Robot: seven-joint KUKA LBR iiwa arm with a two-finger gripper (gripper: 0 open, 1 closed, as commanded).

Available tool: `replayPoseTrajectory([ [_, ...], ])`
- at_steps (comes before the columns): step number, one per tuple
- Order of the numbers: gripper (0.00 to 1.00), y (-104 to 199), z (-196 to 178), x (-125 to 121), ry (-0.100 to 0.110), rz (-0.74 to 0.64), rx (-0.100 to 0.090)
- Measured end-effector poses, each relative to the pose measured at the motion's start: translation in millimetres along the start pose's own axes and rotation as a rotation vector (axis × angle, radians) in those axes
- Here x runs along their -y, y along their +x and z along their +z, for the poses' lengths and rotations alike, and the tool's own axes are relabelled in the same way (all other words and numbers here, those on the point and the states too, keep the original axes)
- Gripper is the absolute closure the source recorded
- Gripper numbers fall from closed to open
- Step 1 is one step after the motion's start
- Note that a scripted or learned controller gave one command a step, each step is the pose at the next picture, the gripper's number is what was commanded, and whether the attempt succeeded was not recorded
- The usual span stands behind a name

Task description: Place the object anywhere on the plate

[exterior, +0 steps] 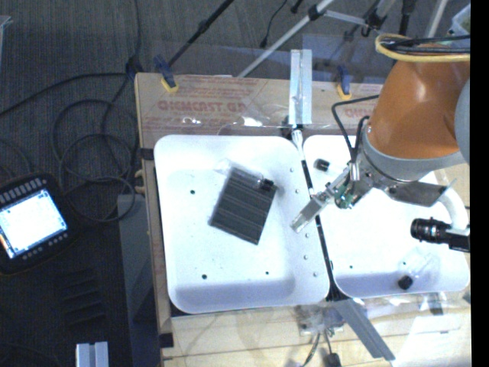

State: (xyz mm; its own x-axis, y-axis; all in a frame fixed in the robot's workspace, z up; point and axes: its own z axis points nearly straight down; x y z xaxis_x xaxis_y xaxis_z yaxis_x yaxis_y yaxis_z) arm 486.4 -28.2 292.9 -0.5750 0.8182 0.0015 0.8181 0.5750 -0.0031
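Observation:
A dark ribbed plate [242, 204] lies tilted in the middle of the left bin [183, 281]. A small black object [266, 183] rests at the plate's far right corner, touching its edge. My gripper [304, 216] hangs over the divide between the two bins, to the right of the plate and apart from it. It slants down and to the left from the orange-banded wrist [416, 105]. Nothing shows in the gripper.
In the right bin [382, 274], a small black piece [322, 163] lies near the far left corner and another [405, 282] near the front edge. A black cylinder [435, 232] juts out beside the arm. Clamps and a metal post stand at the bench's far edge.

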Motion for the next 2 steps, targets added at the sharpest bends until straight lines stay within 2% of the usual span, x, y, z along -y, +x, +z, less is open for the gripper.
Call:
replayPoseTrajectory([
  [1,0.00,70.3,-36.6,-49.2,0.001,-0.064,0.001],
  [2,0.00,70.3,-36.6,-49.1,0.001,-0.064,0.001],
])
